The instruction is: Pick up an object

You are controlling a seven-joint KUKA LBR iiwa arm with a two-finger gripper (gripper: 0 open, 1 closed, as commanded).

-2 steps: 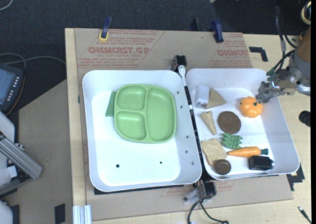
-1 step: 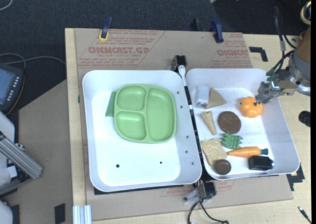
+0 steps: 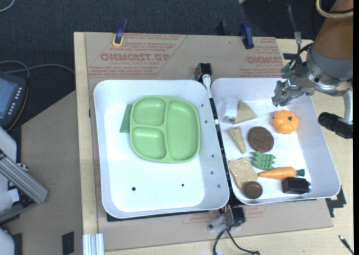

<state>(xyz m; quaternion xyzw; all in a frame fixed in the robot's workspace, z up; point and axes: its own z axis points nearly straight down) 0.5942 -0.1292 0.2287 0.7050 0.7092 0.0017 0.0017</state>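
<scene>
Currently: fingers point(image 3: 282, 94) over right bin's point(image 3: 328, 161) far edge | pumpkin point(image 3: 285, 122) near

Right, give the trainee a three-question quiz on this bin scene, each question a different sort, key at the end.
1. True or false: the green divided plate lies in the left bin.
2. Multiple choice: which item lies nearest the gripper? A) carrot B) small orange pumpkin C) black block
3. Fill in: the round brown disc lies in the ____ bin.

Key: 1 true; 2 B; 3 right. The right bin holds all the small items, and the gripper hangs over its upper part, by the pumpkin.
</scene>
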